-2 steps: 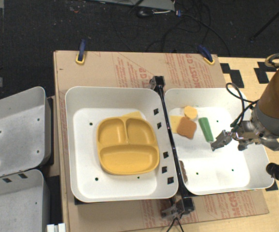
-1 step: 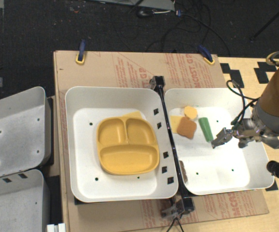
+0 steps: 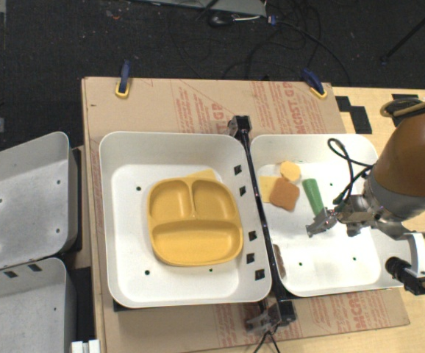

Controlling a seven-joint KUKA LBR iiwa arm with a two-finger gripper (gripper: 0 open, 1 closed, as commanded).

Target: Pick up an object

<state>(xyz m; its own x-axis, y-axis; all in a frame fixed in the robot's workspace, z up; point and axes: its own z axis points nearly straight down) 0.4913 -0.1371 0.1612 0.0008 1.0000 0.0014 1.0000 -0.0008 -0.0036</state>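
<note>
Gripper [image 3: 319,225] hangs low over the right bin [image 3: 359,274], its dark fingertips over bare white floor just below the lower end of the green cylinder [image 3: 312,195]; whether it touches the floor cannot be told. Nothing lies between the tips, and whether they are spread or pressed together cannot be told at this angle and size. Candidate objects sit in the upper-left part of the same bin: green cylinder lying roughly lengthwise up and down the view, an orange-brown block [image 3: 286,195] just beside it to the left, a pale yellow wedge [image 3: 269,189] touching or overlapping that block, and a small round yellow piece [image 3: 290,170] above them. Left bin [image 3: 117,197] holds a yellow divided tray [image 3: 195,223], well apart from the arm. Judgement: step in hand is the approach, grasp not yet made. Cylinder looks the nearest and cleanest target, with free floor on its right side. To do it well: shift up-view along the cylinder toward its middle, align the fingers across its short axis, descend fully before closing. Risk: a finger lands on the block side and nudges the cluster, or the round body rolls out.
</note>
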